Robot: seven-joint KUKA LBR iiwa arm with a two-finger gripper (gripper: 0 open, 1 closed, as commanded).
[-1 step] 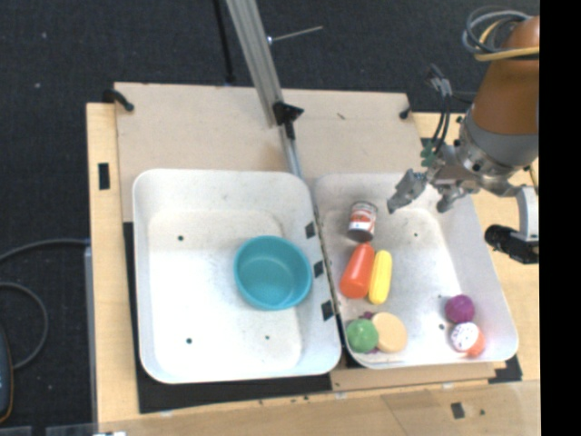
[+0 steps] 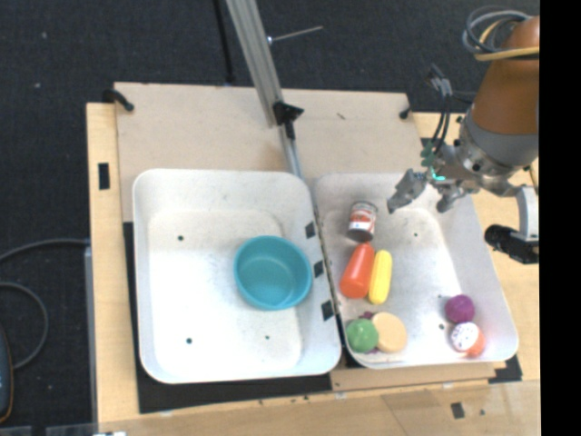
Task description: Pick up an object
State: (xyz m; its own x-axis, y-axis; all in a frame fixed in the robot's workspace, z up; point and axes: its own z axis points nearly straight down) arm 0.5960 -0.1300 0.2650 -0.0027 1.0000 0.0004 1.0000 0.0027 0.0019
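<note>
Grey two-finger gripper (image 2: 427, 193) hovers over the right white bin's (image 2: 472, 243) upper edge, fingers spread, nothing between them. Below it: small red-labelled can (image 2: 362, 220), orange capsule (image 2: 357, 270) touching yellow capsule (image 2: 380, 276), green ball (image 2: 362, 335), tan disc (image 2: 391, 331), purple ball (image 2: 459, 308). Teal bowl (image 2: 272, 272) sits in the left white bin (image 2: 182, 243).

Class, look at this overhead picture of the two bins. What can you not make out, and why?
- Small can, camera view: label too small and blurred to read.
- Gripper, camera view: seen from above and blurred, so whether it is open or shut is unclear.
- Arm, camera view: cut off by the right edge.
- Round item near the purple ball: too small to identify.
</note>
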